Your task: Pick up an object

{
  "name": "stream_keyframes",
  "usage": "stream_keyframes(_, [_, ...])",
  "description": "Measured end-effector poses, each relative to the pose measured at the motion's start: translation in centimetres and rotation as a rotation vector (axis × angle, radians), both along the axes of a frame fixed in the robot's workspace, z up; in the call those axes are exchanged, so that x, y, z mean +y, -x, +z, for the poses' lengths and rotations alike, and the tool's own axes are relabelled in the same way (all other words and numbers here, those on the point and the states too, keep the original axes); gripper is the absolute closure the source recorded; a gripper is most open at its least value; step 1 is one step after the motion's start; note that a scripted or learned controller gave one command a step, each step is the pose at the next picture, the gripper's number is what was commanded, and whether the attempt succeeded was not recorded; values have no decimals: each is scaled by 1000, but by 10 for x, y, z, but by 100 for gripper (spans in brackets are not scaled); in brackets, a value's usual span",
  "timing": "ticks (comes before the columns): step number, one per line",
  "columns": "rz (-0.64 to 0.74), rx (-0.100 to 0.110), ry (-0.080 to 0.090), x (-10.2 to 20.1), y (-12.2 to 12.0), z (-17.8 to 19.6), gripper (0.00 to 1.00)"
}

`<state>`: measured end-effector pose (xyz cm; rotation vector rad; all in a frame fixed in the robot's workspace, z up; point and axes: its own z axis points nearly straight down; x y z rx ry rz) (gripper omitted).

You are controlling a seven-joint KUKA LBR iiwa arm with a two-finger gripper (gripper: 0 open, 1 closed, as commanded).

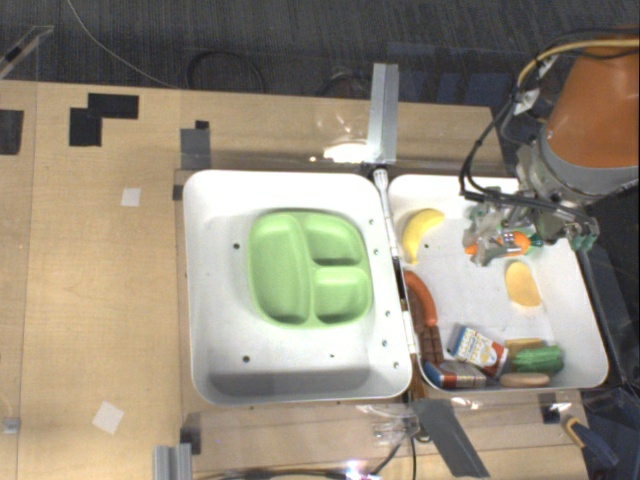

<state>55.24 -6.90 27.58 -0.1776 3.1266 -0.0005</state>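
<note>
Camera view: fingers (497,238) state unclear, over right bin (592,298); banana (419,231), yellow piece (523,284) nearby.

Arm pose: reaching in from the right

The grey arm (590,108), with its orange band above the wrist, enters at the upper right and points downward. The gripper (497,238) hangs low at the wrist's left, surrounded by looping cables.

The scene is evenly and brightly lit from above. Glare is seen on the pale wooden table (90,298) at its far edge, just above the two shallow white plastic bins (200,368), and again at its near edge. Soft shadows are cast inside the left bin. Focus is slightly soft throughout.
</note>
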Motion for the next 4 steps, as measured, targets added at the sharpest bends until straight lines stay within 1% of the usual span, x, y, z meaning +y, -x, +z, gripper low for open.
stream_keyframes(1, [211, 4, 3, -81, 11, -63, 100])
stream_keyframes(2, [-262, 1, -3, -13, 55, -50, 100])
stream_keyframes(3, [-91, -2, 1, -44, 30, 3, 100])
stream_keyframes(4, [-173, 3, -3, 24, 52, -36, 100])
